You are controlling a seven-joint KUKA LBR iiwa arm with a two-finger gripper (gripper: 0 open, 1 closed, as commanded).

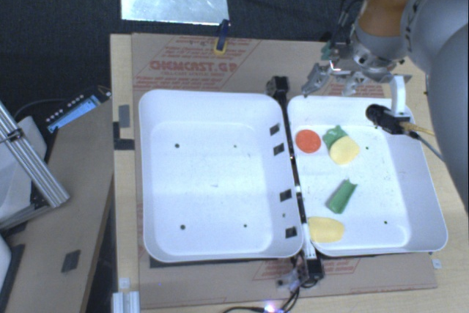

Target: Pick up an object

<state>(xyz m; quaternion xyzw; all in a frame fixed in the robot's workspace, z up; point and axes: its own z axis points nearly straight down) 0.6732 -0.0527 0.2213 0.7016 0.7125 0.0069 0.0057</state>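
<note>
Nothing is lifted yet. My jaws (333,78) are hanging spread and bare above the far edge of the right bin (418,190) (well short of contact). The red disc (308,141), yellow lump (344,151) and green piece (341,196) are lying inside, awaiting descent and grasp.

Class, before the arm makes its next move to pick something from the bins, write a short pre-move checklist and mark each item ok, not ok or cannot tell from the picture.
1. Objects available in the right bin: ok; red disc, yellow piece, green block and yellow piece by the near rim.
2. Gripper free of any object: ok, nothing between its fingers.
3. Gripper above a target: not ok; it hangs over the bin's far rim.
4. Green block stands apart: ok.
5. Red disc free of neighbours: cannot tell; a green piece sits close.
</note>
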